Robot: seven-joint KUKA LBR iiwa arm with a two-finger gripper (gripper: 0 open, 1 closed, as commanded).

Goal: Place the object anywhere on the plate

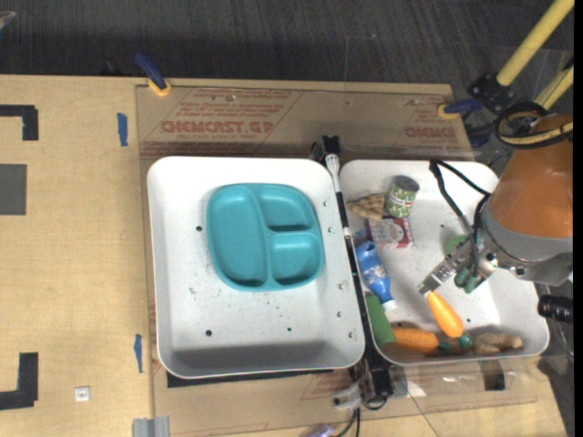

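A teal divided plate [264, 235] lies in the left white bin [182, 317], with nothing on it. My gripper [453, 276] hangs over the right bin [524, 312], far to the right of the plate. It is just above the upper end of an orange carrot-shaped toy [444, 315]. A second orange carrot [414, 339] lies along the bin's front wall. I see nothing plainly held in the gripper.
The right bin also holds a green-lidded can [399, 194], a brown item [367, 206], a small clear packet [390, 232], a blue bottle [372, 273], a green piece [376, 321] and a brown piece [496, 341]. A black cable [455, 194] trails across its back.
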